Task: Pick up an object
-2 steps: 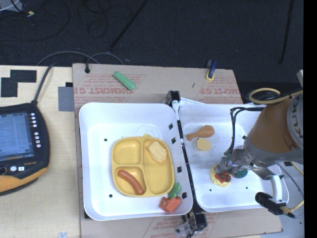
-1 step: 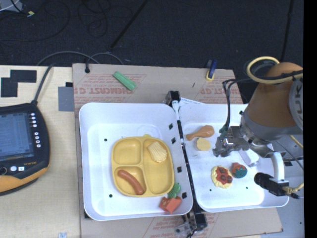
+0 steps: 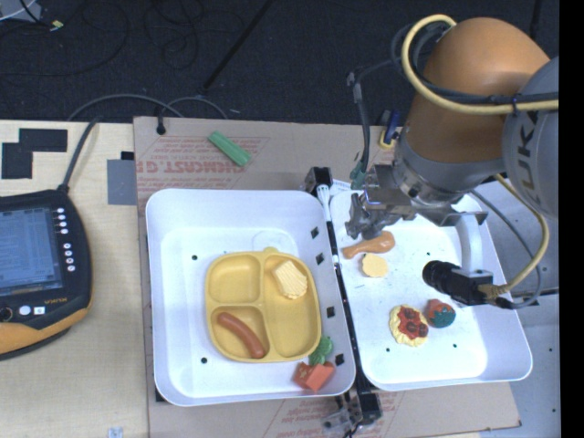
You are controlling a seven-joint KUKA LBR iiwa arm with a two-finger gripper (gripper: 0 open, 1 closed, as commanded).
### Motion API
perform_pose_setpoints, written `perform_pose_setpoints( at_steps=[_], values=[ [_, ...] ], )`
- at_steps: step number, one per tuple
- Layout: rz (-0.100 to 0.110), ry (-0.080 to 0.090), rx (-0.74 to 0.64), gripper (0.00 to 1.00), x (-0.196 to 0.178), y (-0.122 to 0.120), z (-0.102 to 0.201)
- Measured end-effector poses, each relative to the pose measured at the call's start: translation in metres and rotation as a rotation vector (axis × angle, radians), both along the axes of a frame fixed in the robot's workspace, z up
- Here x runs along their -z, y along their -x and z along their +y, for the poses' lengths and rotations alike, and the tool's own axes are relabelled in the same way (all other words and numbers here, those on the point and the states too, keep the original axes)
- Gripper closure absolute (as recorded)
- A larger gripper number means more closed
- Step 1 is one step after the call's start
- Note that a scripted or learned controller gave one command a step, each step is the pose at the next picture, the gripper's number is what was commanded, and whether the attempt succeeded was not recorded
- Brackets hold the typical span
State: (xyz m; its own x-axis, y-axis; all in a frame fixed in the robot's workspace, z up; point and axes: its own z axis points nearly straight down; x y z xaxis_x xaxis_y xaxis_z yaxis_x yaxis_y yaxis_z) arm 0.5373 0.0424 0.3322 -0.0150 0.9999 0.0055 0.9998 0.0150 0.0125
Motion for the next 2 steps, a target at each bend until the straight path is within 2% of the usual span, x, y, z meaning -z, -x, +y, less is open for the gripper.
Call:
perform_pose_setpoints(
  at_steps=[1, 2],
  values=[
    [-0.003, 0.004, 0.013, 1.00, -0.174, 0.023, -0.008],
    [0.034, 0.008, 0.014, 1.00, -0.008, 0.042, -0.004]
  ],
)
